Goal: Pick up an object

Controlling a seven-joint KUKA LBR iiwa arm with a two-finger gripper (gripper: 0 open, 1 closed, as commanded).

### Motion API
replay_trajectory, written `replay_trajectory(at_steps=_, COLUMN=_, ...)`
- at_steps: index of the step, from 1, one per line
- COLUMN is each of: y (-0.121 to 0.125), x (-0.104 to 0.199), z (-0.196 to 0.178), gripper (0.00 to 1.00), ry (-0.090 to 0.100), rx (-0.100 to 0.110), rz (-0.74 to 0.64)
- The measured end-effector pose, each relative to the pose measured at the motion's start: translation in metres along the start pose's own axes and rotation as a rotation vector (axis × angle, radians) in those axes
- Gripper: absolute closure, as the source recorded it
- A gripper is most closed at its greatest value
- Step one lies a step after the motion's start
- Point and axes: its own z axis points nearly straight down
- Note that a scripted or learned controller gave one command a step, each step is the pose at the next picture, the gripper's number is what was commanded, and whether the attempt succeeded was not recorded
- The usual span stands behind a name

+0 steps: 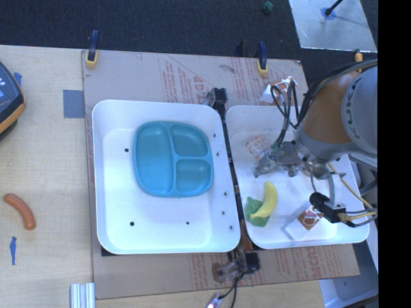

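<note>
A pale wooden table (45, 165) carries a brown cardboard sheet (173, 76) held by clamps at its far edge. Beyond lies dark carpeted floor (141, 11), with a bright sunlit patch (331, 18) far right.

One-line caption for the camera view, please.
Gripper low in right bin near banana; blue tray in left bin.

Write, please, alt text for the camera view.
A grey robot arm reaches from the right over the right white bin, which holds a yellow banana, a green item and a small packet. The left bin holds a blue divided plate.
</note>
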Motion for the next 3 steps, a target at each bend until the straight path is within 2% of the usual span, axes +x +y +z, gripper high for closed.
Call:
replay_trajectory(at_steps=1, y=-0.059, x=0.01, z=0.001, gripper=0.0, ry=0.001, rx=0.0, rz=-0.001)
replay_trajectory(at_steps=2, y=-0.059, x=0.009, z=-0.01, gripper=1.0, ry=0.0, rx=0.002, rz=-0.003)
replay_trajectory(at_steps=3, y=-0.037, x=0.072, z=-0.1, gripper=1.0, ry=0.002, rx=-0.003, rz=0.0)
